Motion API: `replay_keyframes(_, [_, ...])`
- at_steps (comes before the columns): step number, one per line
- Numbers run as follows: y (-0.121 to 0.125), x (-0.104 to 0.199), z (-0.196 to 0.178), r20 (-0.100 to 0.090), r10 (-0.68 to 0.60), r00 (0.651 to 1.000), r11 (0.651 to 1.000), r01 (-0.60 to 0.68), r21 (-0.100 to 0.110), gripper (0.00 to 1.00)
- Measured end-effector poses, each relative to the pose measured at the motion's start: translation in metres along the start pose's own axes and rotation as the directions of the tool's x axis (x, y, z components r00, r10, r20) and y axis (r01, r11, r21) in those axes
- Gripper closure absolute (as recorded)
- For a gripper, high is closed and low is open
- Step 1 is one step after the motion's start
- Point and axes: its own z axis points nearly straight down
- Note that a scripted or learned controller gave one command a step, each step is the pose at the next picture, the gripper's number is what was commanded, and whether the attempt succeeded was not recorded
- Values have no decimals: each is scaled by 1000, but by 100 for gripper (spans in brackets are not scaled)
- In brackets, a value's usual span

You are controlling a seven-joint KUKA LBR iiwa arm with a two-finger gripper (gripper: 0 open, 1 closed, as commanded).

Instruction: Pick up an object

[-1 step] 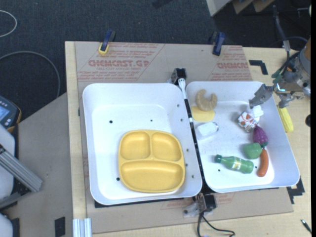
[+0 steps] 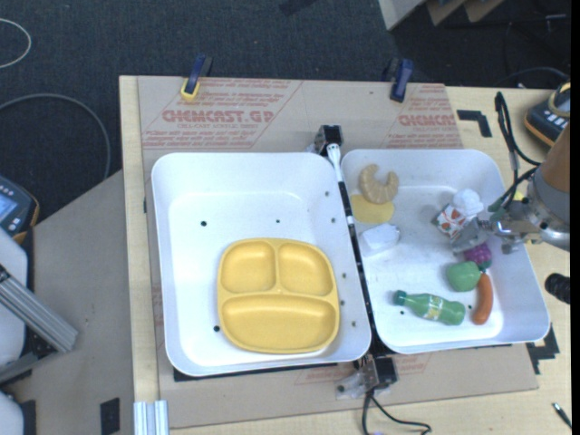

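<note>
Two white bins are seen side by side on the surface. The left bin carries a yellow divided tray; the right bin carries the candidates for picking. At twelve o'clock in that bin a tan curved pastry toy is laid on a yellow piece, with a white lump just below. At six o'clock a green bottle is laid on its side. At four o'clock a green rounded toy and an orange carrot are found close together, a purple bit just above. The hand is brought in from three o'clock, low over this cluster, beside a small white and red carton. Whether it is spread or closed cannot be told; nothing is seen held. A grasp on the cluster is judged to be pending.
</note>
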Motion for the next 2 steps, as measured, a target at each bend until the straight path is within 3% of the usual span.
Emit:
replay_keyframes(1, [-19,112,70,-3,-13,1000,1000,13,-5,0])
replay_keyframes(2, [-18,105,67,2,-5,1000,1000,5,-12,0])
